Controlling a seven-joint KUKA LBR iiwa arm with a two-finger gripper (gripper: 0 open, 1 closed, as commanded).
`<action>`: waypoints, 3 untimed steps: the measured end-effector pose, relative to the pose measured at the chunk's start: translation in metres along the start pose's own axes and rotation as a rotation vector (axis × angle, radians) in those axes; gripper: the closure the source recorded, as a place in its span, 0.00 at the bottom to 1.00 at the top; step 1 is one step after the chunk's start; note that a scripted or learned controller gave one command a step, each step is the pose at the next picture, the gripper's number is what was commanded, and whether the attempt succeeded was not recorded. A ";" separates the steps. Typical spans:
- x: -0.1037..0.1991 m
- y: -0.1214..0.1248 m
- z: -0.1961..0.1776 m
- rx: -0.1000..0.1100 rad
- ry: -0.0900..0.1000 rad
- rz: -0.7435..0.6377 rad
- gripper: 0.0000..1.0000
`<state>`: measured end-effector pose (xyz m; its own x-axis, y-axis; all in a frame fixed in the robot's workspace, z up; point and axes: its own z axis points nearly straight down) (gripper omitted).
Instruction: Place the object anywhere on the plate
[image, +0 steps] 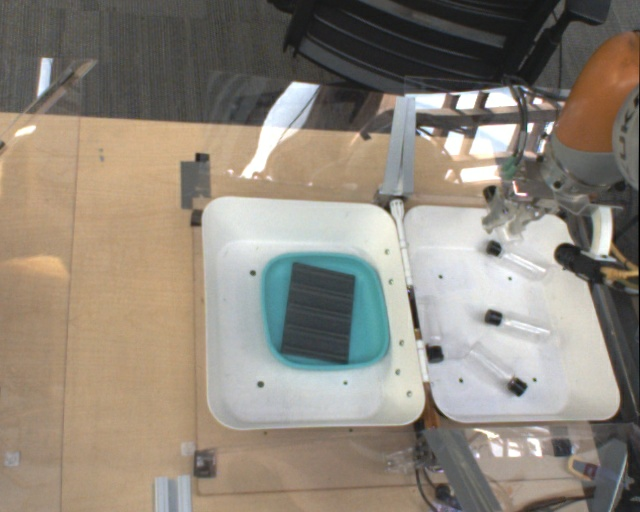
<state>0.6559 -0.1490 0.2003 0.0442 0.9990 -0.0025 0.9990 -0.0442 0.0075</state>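
A dark grey ribbed block lies flat on the teal plate, which sits in the middle of the left white bin; on this evidence an object already rests on the plate, though whether it is the one the task means cannot be settled from the view. In the right white bin, beside the plate's bin, three clear plastic vials with black caps lie on their sides: one vial in the far part of the bin, a second vial nearer the middle, and a third vial toward the near edge. The gripper hovers over the far part of the right bin, just beside the first vial and well apart from the plate, carried by the grey arm with its orange band reaching in from the right. Whether the gripper is open or closed cannot be told at this angle, and nothing can be made out in its grasp. If a vial is the target, the step in hand looks like the approach to a pick: the next move would call for a descent onto the slim, rollable tube, a firm closing across its width, then a carry over the divider to the plate. The light wooden worktop surrounds both bins.
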 end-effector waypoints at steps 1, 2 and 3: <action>0.080 -0.053 0.015 0.004 0.003 0.021 1.00; 0.139 -0.092 0.014 0.003 0.004 -0.132 1.00; 0.211 -0.069 0.014 0.001 0.004 -0.248 1.00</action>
<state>0.5960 0.0651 0.1855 -0.2020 0.9794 0.0000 0.9794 0.2020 0.0065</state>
